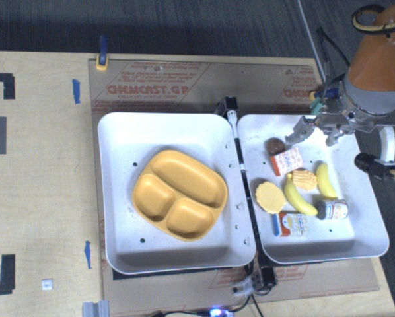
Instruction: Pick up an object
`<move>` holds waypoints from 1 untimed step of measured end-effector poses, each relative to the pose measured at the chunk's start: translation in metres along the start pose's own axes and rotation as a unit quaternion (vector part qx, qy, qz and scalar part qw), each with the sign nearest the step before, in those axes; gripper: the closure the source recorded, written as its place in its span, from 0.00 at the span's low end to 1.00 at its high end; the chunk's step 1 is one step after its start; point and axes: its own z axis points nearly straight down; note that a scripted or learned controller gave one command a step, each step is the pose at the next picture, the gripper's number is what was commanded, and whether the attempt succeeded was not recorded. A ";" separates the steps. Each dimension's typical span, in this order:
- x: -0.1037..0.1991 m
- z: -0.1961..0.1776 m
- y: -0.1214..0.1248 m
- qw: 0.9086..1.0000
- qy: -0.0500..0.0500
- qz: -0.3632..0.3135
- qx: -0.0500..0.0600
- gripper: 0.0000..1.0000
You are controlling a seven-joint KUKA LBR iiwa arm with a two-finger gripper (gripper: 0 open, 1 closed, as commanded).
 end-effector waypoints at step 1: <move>-0.064 0.124 -0.026 1.000 -0.001 0.001 -0.002 0.00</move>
